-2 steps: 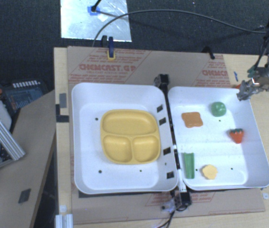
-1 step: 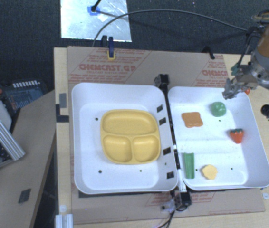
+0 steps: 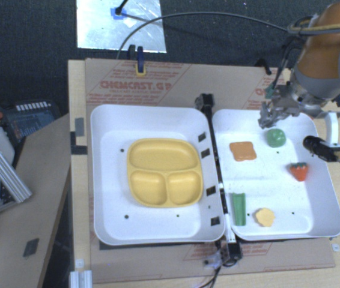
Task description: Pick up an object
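Nearest me, cables [image 3: 221,260] bunch at the table's [image 3: 158,77] front edge where my two white bins meet. My left bin [image 3: 107,161] carries a yellow divided plate [image 3: 163,171]. My right bin [image 3: 323,209] carries a green stick [image 3: 239,209], a yellow lump [image 3: 264,217], an orange slab [image 3: 242,151], a red piece [image 3: 300,171] and a green ball [image 3: 275,138]. My claw [image 3: 269,117] hangs at that bin's far edge beside the ball; I cannot tell its opening. Dark floor [image 3: 26,35] and a shiny sheet [image 3: 119,17] lie beyond.

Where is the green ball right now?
The green ball lies near the far edge of the right bin, just below the hand in the camera view, with the orange slab to its left.
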`<state>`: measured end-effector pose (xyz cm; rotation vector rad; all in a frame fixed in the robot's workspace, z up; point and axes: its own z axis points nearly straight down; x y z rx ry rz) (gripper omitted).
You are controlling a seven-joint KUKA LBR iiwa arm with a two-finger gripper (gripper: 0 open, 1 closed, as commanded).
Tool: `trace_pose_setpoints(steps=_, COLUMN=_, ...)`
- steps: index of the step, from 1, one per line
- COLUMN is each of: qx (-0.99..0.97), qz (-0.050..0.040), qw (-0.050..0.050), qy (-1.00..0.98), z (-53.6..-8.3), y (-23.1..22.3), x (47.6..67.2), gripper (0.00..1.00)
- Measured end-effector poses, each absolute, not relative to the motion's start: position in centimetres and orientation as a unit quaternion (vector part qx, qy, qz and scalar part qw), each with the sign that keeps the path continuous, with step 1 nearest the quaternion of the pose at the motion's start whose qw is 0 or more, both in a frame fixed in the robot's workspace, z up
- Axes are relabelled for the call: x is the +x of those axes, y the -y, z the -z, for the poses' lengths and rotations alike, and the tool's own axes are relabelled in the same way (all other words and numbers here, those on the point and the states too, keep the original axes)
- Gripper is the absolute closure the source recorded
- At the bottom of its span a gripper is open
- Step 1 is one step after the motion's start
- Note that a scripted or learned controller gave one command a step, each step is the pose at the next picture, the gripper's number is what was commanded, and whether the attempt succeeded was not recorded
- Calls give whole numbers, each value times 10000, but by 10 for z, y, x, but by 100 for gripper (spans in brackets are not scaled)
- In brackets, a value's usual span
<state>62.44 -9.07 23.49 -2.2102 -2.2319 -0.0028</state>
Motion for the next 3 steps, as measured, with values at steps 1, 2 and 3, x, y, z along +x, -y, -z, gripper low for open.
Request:
trace_pose_setpoints(steps=1, qx=-7037, qz=8, qw=6, qy=7105, z=-231, y=27, x=616, gripper=100)
trace_pose_setpoints(steps=2, qx=-7044, qz=5, qw=2, qy=7098, z=-236, y=-16, x=605, gripper=100)
trace_pose_setpoints(steps=3, qx=-7034, qz=12, qw=2, qy=7108, z=-241, y=-75, x=600, gripper=100)
